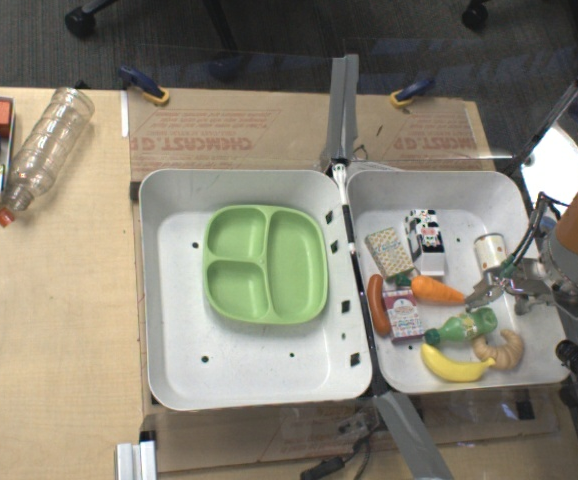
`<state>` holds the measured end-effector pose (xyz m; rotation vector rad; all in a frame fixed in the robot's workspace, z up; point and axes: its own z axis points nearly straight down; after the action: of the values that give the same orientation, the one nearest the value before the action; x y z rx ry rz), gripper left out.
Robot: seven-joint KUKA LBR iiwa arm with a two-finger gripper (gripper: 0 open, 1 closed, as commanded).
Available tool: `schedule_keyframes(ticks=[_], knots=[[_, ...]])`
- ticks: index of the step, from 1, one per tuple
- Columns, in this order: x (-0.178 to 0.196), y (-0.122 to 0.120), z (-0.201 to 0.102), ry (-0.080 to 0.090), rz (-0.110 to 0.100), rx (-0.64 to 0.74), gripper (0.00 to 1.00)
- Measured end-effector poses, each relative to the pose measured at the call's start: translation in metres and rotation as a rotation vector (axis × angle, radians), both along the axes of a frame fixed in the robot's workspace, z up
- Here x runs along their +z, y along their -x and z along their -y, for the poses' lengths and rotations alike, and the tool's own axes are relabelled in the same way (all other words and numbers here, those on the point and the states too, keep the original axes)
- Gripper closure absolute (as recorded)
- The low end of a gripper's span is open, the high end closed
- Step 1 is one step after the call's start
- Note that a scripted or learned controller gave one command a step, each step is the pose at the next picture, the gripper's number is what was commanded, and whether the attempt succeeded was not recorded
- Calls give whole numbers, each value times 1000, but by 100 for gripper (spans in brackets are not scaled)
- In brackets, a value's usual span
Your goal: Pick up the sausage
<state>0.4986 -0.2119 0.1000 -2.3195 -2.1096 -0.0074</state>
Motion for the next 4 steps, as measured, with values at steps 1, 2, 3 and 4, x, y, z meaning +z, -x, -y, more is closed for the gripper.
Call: schedule_keyframes(ticks=[1, 2, 3, 4], knots=[[8, 0, 2, 3, -1, -5, 100], [69, 21, 3, 8, 0, -52, 100], [78, 20, 3, 9, -1, -53, 100], [86, 20, 4, 9, -2, -52, 100]])
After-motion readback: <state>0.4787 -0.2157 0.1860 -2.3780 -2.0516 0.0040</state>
